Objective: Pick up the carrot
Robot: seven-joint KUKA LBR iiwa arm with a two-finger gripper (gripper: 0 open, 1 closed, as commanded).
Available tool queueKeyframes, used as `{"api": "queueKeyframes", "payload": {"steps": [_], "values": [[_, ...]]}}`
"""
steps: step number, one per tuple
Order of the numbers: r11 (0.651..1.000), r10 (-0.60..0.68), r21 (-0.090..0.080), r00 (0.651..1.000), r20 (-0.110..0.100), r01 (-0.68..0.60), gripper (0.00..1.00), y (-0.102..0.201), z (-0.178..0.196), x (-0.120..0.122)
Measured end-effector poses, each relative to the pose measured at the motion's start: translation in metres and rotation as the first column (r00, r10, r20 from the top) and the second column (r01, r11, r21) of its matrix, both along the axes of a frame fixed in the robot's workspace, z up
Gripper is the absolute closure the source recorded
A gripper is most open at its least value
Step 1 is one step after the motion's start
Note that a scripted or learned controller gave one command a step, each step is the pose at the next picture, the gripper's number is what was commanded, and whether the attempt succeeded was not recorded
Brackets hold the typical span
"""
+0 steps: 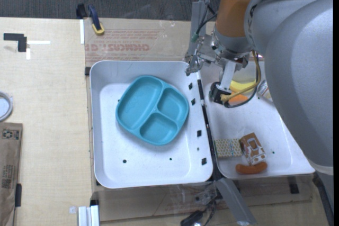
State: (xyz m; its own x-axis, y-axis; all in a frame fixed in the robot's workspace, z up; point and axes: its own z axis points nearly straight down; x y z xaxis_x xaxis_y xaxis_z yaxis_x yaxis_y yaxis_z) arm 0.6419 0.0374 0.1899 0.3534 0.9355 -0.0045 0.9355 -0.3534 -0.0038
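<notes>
The carrot (pixel 240 97) is a small orange shape at the back of the right bin (pixel 275 129), mostly hidden under the arm's wrist. A yellow item (pixel 242 84) lies just behind it. My gripper (pixel 192 66) hangs over the back end of the divider between the two bins, left of the carrot and apart from it. I see nothing held in it.
A blue three-part plate (pixel 153 109) lies in the left bin (pixel 106 166). At the front of the right bin are a brown sausage (pixel 251 168), a speckled block (pixel 228 148) and a small orange-and-white toy (pixel 251 146). The arm's large grey body covers that bin's right side.
</notes>
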Motion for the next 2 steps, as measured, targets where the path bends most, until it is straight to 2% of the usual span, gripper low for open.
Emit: {"api": "queueKeyframes", "payload": {"steps": [1, 2], "values": [[1.000, 0.014, 0.001, 1.000, 0.001, -0.014, 0.00, 0.037, 0.001, -0.015], [0.998, -0.063, -0.011, 0.998, 0.018, 0.063, 0.00, 0.040, -0.047, -0.013]]}}
